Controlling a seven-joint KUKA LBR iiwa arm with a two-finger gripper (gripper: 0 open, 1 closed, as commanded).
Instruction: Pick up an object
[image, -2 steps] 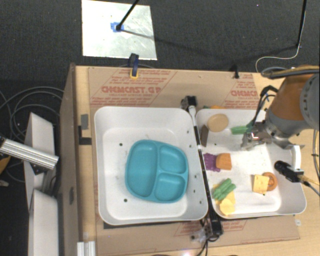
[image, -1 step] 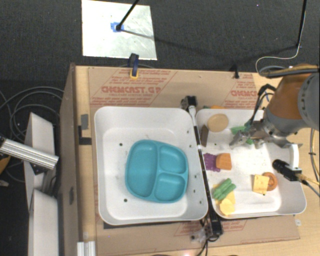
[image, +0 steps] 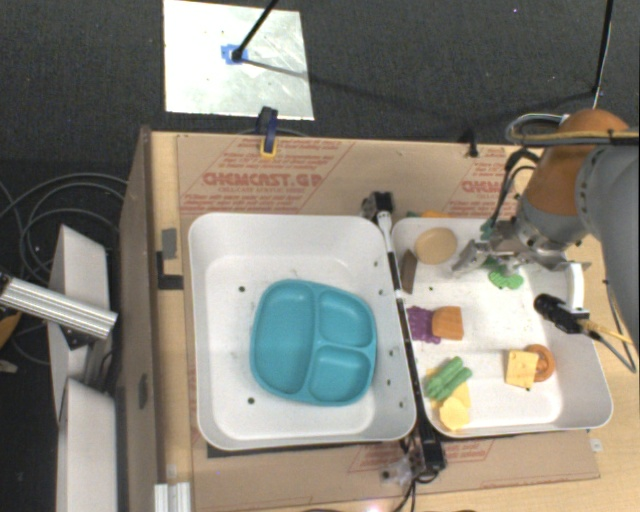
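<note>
The brown cardboard-covered counter (image: 300, 170) is seen from above, with two shallow white plastic bins set side by side on it. The left white bin (image: 215, 300) carries a teal plastic divided plate (image: 313, 342), laid flat near its middle, probably as a place where picked items can be received. The right white bin (image: 580, 390) is used as the supply: small toy foods are scattered loosely across its floor, well apart from one another for the most part, so that one can be reached without the rest being disturbed.

The grey arm with the orange band (image: 570, 185) is brought in from the right and is bent down over the far part of the right bin. Its hand (image: 497, 258) is held low, just above or against a small green toy piece (image: 506, 279), which is judged to be the thing aimed at. It is bright green, small and irregular in outline, and partly covered by the hand. Whether the hand is wide or narrow cannot be told, and no grasp can be confirmed.

Beside the hand a round tan disc (image: 436, 245) is seen. Nearer the middle, a purple toy piece (image: 419, 325) is touched by an orange block (image: 448, 323). A green pod-shaped toy (image: 447, 379) and a yellow wedge (image: 520, 368) are found toward the near edge.
</note>
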